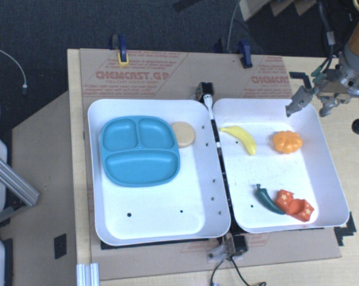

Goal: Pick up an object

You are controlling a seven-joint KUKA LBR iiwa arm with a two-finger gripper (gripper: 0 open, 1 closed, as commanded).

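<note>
My gripper [312, 105] hangs over the far right corner of the right bin [333, 173], open, with nothing between its fingers. An orange pumpkin-like toy [286, 142] lies just below and left of it, apart from the fingers. A yellow banana [240, 139] lies to the toy's left in the same bin. Near that bin's front edge rests a red pepper with a dark green stem [285, 202].
The left bin [94, 177] holds a blue divided plate [140, 151] and a cream round disc [183, 134] beside it. Blue clamps [244, 53] stand at the bench's back edge, and cables hang behind the arm.
</note>
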